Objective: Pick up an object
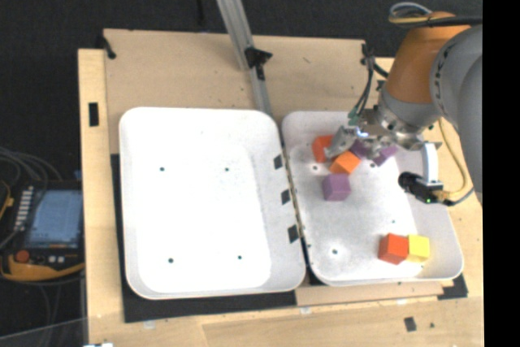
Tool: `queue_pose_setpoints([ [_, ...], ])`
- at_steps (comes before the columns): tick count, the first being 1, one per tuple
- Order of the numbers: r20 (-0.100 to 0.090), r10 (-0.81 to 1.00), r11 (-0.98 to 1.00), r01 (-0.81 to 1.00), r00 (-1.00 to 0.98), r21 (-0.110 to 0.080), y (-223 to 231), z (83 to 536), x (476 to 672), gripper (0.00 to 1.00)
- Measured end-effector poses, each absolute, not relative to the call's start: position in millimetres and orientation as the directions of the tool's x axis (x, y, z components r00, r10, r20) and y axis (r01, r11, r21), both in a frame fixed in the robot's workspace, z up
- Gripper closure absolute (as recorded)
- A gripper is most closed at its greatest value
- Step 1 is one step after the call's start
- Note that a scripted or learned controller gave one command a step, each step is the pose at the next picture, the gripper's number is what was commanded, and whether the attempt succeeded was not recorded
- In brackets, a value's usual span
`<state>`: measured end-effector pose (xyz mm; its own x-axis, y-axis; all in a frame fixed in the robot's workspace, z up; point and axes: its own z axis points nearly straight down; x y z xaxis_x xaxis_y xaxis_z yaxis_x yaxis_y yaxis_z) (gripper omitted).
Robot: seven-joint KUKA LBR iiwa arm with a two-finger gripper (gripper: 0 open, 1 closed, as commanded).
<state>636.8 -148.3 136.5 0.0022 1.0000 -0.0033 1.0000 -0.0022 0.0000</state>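
Note:
My gripper point(354, 142) hangs over the upper part of the right bin point(366, 272), under the arm's orange band. An orange block point(346, 163) lies right at its tip, touching or just beneath it. A red-orange block point(322, 147) sits just left of the gripper. A purple block point(335, 187) rests below the orange one. Another purple piece point(383, 155) peeks out to the right, partly hidden by the wrist. A red block point(393, 248) and a yellow block point(419, 247) sit side by side, touching, near the bin's lower right corner.
The left bin point(203, 199) lies beside the right one, with black clips point(286, 195) along the shared edge. A slanted metal pole point(236, 20) rises behind the bins. Cables and a black fitting point(422, 187) hang at the right bin's right side.

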Motion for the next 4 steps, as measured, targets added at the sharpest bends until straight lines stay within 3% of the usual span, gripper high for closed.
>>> queue_pose_setpoints([
  [1, -0.007, 1.000, 0.000, 1.000, 0.000, 0.014, -153.1, 121.0, 642.3, 0.00],
  [2, -0.005, 1.000, -0.001, 1.000, 0.001, 0.015, -152.9, 134.7, 643.5, 1.00],
  [4, -0.002, 1.000, 0.003, 1.000, -0.003, 0.008, -155.4, 251.4, 648.4, 1.00],
])
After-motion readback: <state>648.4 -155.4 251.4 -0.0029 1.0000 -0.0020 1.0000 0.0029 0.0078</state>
